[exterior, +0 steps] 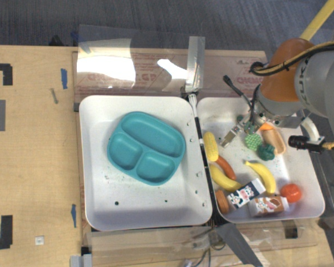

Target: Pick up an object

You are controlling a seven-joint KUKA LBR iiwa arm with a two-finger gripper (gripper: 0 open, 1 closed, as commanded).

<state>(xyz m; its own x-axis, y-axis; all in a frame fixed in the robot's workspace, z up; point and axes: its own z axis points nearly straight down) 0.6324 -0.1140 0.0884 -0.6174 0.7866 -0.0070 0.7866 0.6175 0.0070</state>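
Note:
My gripper (244,128) hangs low over the back part of the right bin (314,207), under the grey arm with its orange band (284,74). Just below it lie a green netted toy (251,141), a green broccoli piece (265,151) and a hot-dog bun (274,139). Left of it a yellow corn cob (210,146) lies along the bin's left wall. Nothing can be seen held in the gripper.
Toward the front of the right bin are two bananas (222,178) (262,172), a sausage (225,166), two small cartons (245,195) (268,206) and a red tomato (291,192). In the left bin (94,204) rests a teal divided plate (147,147).

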